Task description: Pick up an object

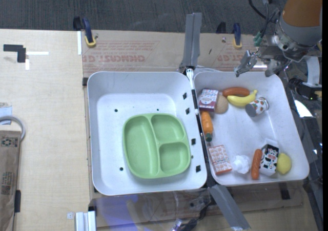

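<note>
My gripper (255, 68) hangs over the back rim of the right bin (292, 122), open, with nothing between its fingers. Just in front of it lie a red-orange sausage (236, 91) and a yellow banana (241, 100), with a small patterned cup (258, 106) beside them. A purple box (208, 99) and a tan potato (221, 104) sit by the left wall, an orange bottle (206, 124) below them. Along the front lie a red box (219, 159), a white wad (241, 163), a carrot (255, 164), a cow-print carton (269, 159) and a lemon (283, 163).
The left bin (102, 122) holds a green divided plate (156, 145). A grey divider post (192, 40) stands between the bins at the back. Clamps (87, 33) grip the cardboard behind. Cables hang along the arm at right.
</note>
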Controlling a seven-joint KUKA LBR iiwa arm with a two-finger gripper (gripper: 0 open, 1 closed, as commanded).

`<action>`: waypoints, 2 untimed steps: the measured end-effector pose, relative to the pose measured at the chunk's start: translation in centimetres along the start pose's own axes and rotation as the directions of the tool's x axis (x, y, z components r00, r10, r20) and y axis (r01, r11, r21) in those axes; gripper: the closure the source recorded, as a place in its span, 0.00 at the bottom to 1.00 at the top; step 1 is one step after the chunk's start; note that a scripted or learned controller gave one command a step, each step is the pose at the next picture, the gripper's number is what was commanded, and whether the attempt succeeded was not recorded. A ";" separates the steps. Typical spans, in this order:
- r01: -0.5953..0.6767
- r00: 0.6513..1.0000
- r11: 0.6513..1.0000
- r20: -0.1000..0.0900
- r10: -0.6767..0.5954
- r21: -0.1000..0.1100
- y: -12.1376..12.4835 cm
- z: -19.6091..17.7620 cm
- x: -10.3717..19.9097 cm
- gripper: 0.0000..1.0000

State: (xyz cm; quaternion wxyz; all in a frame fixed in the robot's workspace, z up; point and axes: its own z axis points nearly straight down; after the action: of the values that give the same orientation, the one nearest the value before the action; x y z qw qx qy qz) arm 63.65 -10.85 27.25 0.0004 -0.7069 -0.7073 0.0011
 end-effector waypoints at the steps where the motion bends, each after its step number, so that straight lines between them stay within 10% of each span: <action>1: 0.020 1.000 1.000 0.000 -0.020 0.000 0.0 11.2 -4.4 0.00; 2: 0.086 0.996 0.996 0.000 -0.086 -0.002 -1.0 18.1 -9.9 0.00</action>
State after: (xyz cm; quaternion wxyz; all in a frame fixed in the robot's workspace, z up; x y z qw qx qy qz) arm 62.62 -20.73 9.18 -0.0001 -0.6757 -0.7372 0.0002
